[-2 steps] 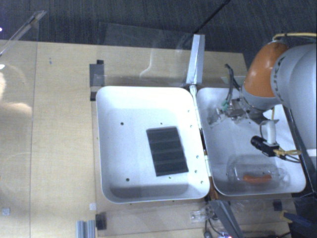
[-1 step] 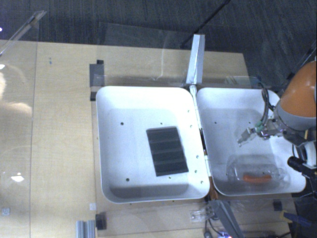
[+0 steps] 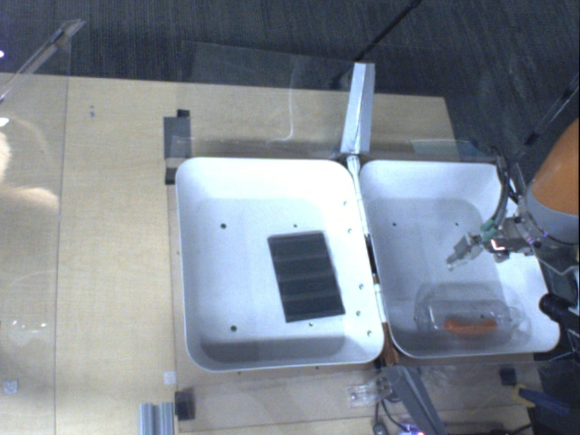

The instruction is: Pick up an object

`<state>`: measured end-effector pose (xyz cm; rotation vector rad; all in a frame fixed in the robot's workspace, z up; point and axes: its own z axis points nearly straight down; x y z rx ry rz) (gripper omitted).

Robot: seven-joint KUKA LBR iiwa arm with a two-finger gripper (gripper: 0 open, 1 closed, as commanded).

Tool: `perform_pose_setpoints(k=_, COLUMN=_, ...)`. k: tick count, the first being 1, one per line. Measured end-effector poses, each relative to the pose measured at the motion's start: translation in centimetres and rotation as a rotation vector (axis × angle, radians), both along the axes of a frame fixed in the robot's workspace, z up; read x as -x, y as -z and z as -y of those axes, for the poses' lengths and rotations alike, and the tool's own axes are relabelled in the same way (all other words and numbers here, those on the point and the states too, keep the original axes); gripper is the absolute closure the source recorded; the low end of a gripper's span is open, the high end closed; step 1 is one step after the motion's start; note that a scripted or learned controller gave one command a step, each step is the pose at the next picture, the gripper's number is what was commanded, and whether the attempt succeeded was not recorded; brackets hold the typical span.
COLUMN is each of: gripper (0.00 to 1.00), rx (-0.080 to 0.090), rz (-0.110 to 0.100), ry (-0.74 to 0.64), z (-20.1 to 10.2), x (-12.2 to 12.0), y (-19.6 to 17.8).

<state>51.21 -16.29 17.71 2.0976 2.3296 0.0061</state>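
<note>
Looking down at a slant, a pale wooden desk is carrying two shallow white bins side by side. The left bin is holding a dark ribbed rectangular pad, lying flat near the middle and turned slightly off square to the walls. The right bin is holding a clear plastic bottle lying on its side near the front wall, with something orange showing through it. The grey arm, with its orange band, is reaching in from the right edge over the right bin. Its gripper is hanging above the middle of that bin, just behind the bottle and apart from it, with nothing visibly between its fingers; whether they are apart or together cannot be told at this size.
</note>
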Motion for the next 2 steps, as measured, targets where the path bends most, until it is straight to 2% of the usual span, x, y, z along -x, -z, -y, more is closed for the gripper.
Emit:
perform_pose_setpoints(k=1, gripper=0.00, rx=0.000, rz=0.008, ry=-0.083, z=-6.6, x=0.0, y=8.7)
perform_pose_setpoints(k=2, gripper=0.00, rx=0.001, rz=0.007, ry=-0.080, z=-6.6, x=-8.0, y=8.8)
